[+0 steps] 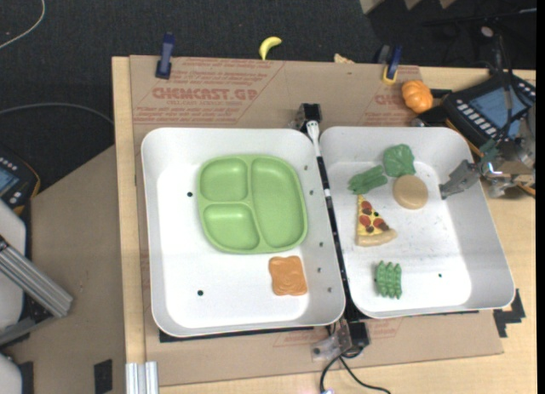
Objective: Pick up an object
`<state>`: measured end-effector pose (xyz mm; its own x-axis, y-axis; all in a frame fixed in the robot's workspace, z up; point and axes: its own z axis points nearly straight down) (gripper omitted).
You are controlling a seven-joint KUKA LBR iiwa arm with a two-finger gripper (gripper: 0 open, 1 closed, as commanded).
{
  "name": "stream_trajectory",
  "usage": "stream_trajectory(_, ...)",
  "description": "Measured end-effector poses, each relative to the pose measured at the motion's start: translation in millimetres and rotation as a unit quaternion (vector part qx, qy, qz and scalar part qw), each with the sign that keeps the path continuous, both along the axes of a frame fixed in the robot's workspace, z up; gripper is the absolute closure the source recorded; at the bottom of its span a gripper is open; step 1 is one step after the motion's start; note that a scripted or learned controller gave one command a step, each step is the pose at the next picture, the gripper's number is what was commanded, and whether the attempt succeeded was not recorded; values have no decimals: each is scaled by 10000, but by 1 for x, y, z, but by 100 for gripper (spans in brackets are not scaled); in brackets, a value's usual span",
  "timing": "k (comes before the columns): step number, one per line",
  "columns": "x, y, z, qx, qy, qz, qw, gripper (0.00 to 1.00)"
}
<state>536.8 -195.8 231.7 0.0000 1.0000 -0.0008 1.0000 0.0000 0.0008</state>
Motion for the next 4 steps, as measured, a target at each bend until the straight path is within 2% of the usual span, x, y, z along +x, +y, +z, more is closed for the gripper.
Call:
stream_trajectory(1, 7, 31, -152, 15, 4, 3, 10000, 0)
stream_trajectory(2, 39, 104, -147, 4, -14, 34, 10000, 0)
stream_trajectory(3, -16, 136, -42, 10, -11, 14, 10000, 0)
stream_trajectory(4, -34, 175, 62, 8, -46, 28, 10000, 0)
